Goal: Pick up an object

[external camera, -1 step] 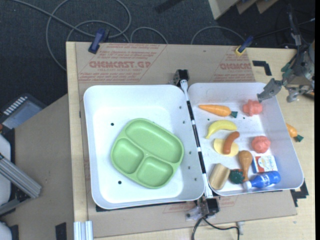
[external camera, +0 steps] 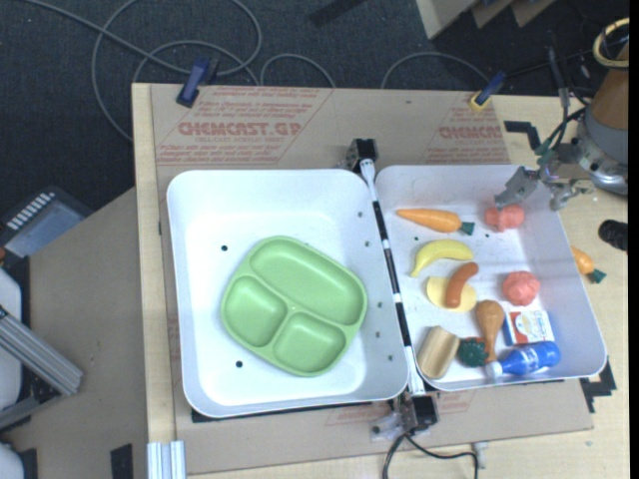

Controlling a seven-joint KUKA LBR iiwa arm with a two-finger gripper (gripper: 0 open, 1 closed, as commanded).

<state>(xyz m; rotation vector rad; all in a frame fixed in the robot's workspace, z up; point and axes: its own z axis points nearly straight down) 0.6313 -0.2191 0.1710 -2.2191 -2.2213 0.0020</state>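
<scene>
At the right bin's (external camera: pixel 589 312) far right corner the gripper (external camera: pixel 532 182) is hovering just above a pink toy (external camera: pixel 505 217), fingers looking apart, nothing between them. Toy is lying near the bin wall, just right of the carrot (external camera: pixel 429 220). Best move, I'd say: be dropping straight down, centring the fingers over the toy, avoiding the wall, then closing firmly.
</scene>
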